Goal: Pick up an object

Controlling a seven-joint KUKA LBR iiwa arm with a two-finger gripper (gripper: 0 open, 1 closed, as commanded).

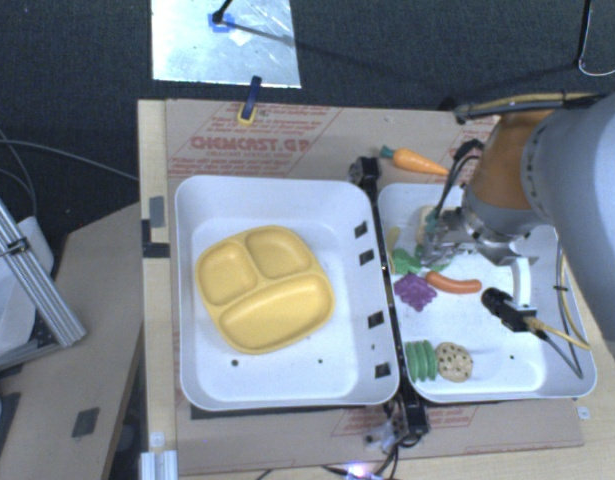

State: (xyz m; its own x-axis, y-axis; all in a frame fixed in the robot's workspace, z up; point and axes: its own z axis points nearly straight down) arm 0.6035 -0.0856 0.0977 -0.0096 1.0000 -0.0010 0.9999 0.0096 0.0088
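Observation:
My gripper (436,242) hangs low over the back left part of the right bin (547,383). Just below it lie a green leafy toy (404,262), a purple bunch of grapes (415,291) and an orange sausage (454,284). Near the front of that bin are a green bean pod (421,359) and a round cookie (453,361). An orange carrot (418,162) lies on the cardboard behind the bin. A pale item sits right at the gripper, too hidden to name.
The left bin (207,203) holds a yellow divided plate (264,287). A black divider with clips (379,268) runs between the two bins. The grey arm (577,178) covers the right bin's back right corner.

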